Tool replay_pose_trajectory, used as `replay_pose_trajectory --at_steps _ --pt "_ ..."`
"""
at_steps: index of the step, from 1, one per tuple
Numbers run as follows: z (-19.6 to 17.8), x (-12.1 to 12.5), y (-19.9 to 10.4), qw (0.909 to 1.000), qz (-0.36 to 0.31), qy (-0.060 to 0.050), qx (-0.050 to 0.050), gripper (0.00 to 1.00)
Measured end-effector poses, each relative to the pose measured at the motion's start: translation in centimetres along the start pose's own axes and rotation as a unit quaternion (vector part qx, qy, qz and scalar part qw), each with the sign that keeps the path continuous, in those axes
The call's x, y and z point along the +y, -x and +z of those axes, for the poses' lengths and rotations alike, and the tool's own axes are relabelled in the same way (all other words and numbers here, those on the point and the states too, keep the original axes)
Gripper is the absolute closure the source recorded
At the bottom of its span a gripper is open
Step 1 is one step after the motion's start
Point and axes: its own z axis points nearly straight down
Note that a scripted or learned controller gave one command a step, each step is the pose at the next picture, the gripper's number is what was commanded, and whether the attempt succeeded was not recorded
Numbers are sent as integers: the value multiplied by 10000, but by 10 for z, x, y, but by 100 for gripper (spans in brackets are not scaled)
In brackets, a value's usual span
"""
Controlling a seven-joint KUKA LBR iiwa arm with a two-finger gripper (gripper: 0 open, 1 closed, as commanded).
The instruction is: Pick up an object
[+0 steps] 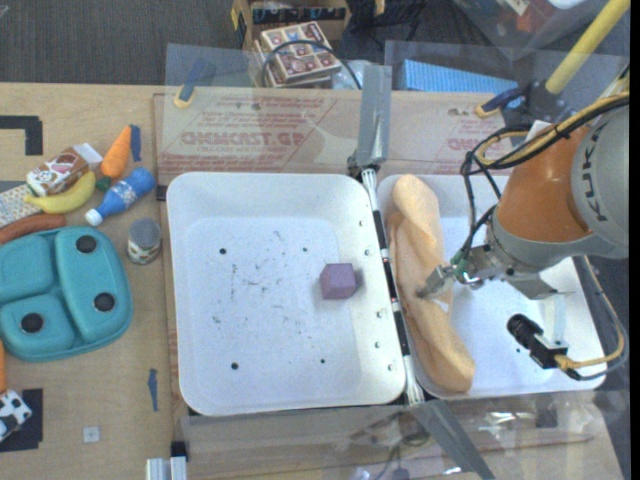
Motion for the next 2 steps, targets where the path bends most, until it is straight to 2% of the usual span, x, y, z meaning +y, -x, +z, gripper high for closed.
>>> replay_pose_trajectory --at_steps 1,2 --pt "7 74 18 9953 967 64 -20 0" --pt "8 117 34 9981 -608 7 -9 0"
